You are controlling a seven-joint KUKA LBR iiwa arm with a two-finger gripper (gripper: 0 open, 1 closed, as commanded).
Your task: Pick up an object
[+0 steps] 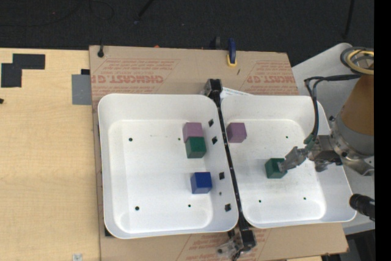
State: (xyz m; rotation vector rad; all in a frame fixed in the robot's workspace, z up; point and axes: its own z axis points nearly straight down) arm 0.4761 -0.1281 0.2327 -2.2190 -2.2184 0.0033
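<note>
Reaching in from the right of the camera view, the grey arm [357,131] with its orange band stretches low over the right bin [305,217], and its gripper [287,163] sits right at a teal-green cube [275,168] on that bin's floor. One grey finger [294,157] slants down to the cube's upper right corner and appears to touch it; whether the jaws are clenched on the cube or released beside it I cannot tell from this angle, since the second finger is not clearly separable from the wrist hardware. The cube rests roughly in the middle of the right bin, a little toward the arm side. A light purple cube [236,132] lies in the same bin near its left wall, well apart from the gripper. The left bin [116,205] holds three blocks — a light purple cube [192,130] with a dark green cube [195,147] touching it just below, and a blue cube [201,182] further down, apart from those two, all toward the bin's right side. The two bins meet along a black clamp strip [223,150] running down between them. Both stand on a sheet of brown cardboard [159,73] with red printing, which lies on a pale wooden bench [43,162]. A blue-handled clamp [231,52] grips the cardboard's far edge.
</note>
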